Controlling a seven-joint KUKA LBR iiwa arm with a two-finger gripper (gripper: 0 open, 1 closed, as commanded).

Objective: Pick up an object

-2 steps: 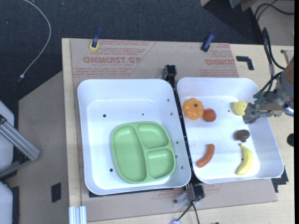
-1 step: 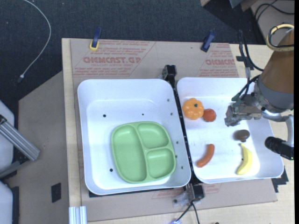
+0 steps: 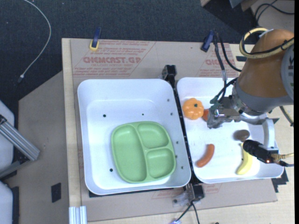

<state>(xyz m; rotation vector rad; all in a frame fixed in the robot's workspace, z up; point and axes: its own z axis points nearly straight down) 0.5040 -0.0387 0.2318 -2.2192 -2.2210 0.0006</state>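
The gripper [image 3: 216, 118] hangs low over the right bin [image 3: 224, 171], right of centre in the frame, just right of the pumpkin [image 3: 193, 109], which sits against the bin's left wall. Whether it is open or closed I cannot tell, since the wrist hides its tip from above, and nothing can be seen held in it. The pumpkin is the nearest thing: it lies to the left of the gripper and slightly up the frame, almost touching it; being round, it has no long axis to line up with. The sausage [image 3: 205, 155] lies below in the frame, slanting from upper right to lower left. The banana [image 3: 245, 163] sits at lower right. The green tray [image 3: 142, 151] fills the left bin [image 3: 93, 125].
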